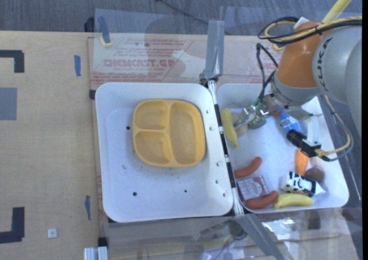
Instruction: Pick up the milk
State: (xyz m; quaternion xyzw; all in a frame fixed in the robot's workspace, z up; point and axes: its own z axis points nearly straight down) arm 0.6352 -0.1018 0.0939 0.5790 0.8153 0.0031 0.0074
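Crowding milk (300, 184), banana (294, 200), sausage (261, 199), carrot (302, 161)

Bright, even overhead light falls across the scene; shadows are soft and short. The white bins (115, 195) look slightly washed out. Focus is mildly soft throughout, with small details grainy.

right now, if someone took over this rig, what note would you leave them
Gripper: low over the upper left of the right white bin, beside a yellow banana; jaws' state unreadable, nothing seen held.
Milk: the small black-and-white cow-patterned carton lies at the bin's lower right, next to a second banana, well away from the gripper.
Done: nothing yet.
Left: move to the carton, grasp, lift.
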